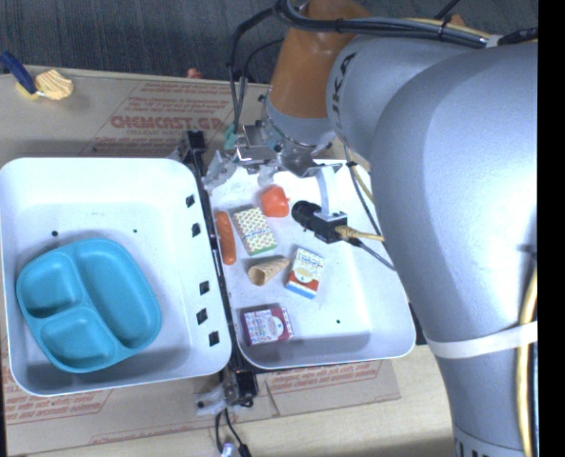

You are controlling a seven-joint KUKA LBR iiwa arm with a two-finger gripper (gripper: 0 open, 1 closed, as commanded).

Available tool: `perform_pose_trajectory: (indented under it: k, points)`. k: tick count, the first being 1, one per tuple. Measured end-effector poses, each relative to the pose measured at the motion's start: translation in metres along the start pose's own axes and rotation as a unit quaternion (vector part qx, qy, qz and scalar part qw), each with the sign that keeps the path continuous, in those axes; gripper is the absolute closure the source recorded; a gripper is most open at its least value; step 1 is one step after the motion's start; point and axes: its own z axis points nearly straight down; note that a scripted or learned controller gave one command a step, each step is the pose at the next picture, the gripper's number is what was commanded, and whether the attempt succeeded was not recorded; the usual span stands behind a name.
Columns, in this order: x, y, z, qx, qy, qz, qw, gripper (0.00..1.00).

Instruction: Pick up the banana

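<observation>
Currently gripper (pixel 263 156) sits at the far edge of the right bin (pixel 377 327), just beyond the orange toy (pixel 274 201). Finger state: can't tell. Blue tray (pixel 87 303) lies left of that bin.

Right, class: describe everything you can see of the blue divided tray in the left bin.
The blue divided tray looks like smooth light-blue plastic with rounded corners. Raised ridges split it into three compartments, one long and two smaller, with nothing in them. It lies flat, right way up and turned at an angle, on the floor of the left white bin, toward its near left corner.
</observation>
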Motion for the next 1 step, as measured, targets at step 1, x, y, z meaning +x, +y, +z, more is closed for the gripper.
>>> perform_pose_trajectory:
  k: [1]
  points:
    - [-0.0014,-0.001,-0.0088,0.003,0.0,-0.001,1.0,1.0]
